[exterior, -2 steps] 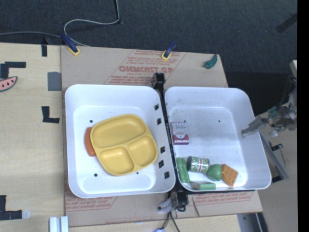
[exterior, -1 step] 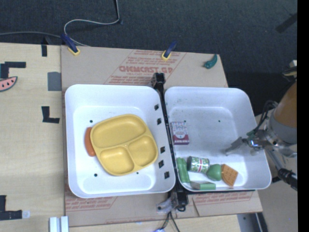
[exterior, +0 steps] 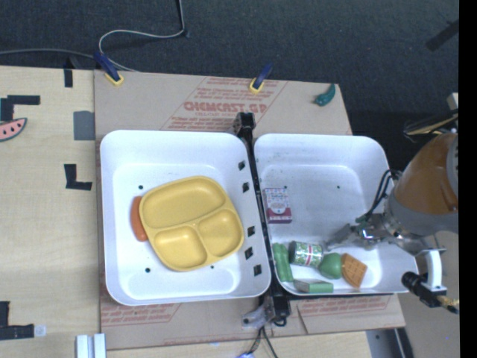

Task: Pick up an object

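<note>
The gripper (exterior: 344,236) sits low in the right bin (exterior: 320,151), its fingers parted with nothing between them, just right of the green can (exterior: 305,254). That can lies in a tight cluster: a green pear-like toy (exterior: 332,265) touches it, and an orange waffle-textured piece (exterior: 354,271) lies just beyond. Closing here could likely pinch a neighbour or nudge the can away.

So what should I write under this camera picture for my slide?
Robot gripper reaches into the right bin near a green can; yellow tray fills the left bin.
</note>
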{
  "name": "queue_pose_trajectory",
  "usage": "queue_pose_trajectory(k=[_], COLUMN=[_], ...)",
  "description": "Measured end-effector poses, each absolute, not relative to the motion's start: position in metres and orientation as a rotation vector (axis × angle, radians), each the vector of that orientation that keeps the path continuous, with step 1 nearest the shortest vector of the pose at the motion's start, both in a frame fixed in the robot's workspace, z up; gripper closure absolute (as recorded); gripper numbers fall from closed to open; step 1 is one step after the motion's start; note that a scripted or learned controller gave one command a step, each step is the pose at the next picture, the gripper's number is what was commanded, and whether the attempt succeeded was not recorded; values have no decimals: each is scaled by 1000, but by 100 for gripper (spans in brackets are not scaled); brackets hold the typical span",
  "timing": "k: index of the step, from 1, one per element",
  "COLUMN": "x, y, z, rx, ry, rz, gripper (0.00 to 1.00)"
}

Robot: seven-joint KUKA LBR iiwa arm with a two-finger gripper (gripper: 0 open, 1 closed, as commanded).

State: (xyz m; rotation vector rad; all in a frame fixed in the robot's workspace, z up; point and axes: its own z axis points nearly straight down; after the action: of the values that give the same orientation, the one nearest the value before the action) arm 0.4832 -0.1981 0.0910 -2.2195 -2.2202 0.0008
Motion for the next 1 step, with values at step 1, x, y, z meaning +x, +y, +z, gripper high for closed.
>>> queue_pose_trajectory(k=[1], x=[484], y=[-198], z=[100], rx=[-2221], ry=[-2220], rz=[0], gripper=[100])
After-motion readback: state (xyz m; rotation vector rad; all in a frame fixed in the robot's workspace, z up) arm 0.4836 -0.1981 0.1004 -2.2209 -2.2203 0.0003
